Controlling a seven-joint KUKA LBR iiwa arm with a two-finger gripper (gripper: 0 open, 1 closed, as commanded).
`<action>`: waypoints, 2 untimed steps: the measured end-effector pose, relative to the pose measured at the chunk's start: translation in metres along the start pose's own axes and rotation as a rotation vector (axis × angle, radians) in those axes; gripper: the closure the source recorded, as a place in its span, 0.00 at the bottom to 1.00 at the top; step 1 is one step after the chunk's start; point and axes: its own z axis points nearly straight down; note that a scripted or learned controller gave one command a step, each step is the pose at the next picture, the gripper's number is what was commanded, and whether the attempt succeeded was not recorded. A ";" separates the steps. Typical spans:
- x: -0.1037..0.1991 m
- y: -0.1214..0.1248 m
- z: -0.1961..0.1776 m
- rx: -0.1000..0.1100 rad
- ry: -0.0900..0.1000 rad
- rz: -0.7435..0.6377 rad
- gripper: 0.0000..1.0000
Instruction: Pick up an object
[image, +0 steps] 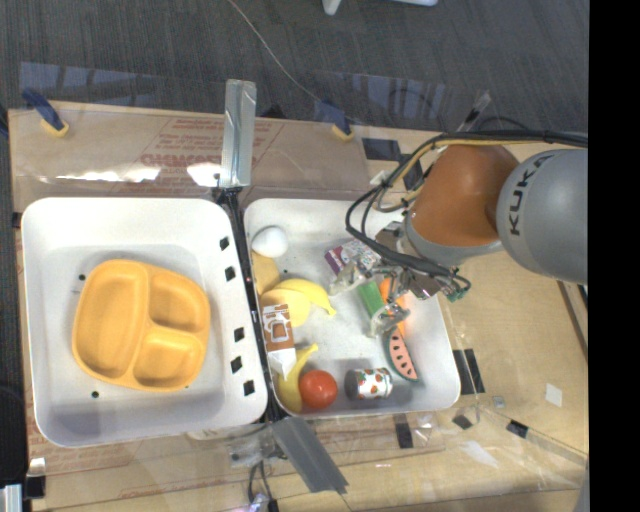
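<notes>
The right bin (440, 345) holds several toy foods. A white ball (268, 241) lies at its far left, and a yellow banana (297, 298) sits below it. A second banana (290, 376) touches a red tomato (318, 389). Next to the tomato lies a small patterned can (370, 383), with a watermelon slice (400, 355) to its right. A purple packet (345, 262) and a green piece (371, 297) lie mid-bin. My gripper (398, 292) hangs low over the green piece and a small orange piece (397, 310), largely hidden under the wrist.
The left bin (45, 230) carries a yellow divided plate (140, 323). A brown-labelled box (277, 327) stands against the right bin's left wall. The arm's orange band (455, 195) and its cables cover the right bin's far right corner.
</notes>
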 end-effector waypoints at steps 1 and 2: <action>-0.002 -0.001 -0.014 0.006 -0.005 -0.002 1.00; -0.061 -0.038 -0.135 0.015 -0.013 0.150 1.00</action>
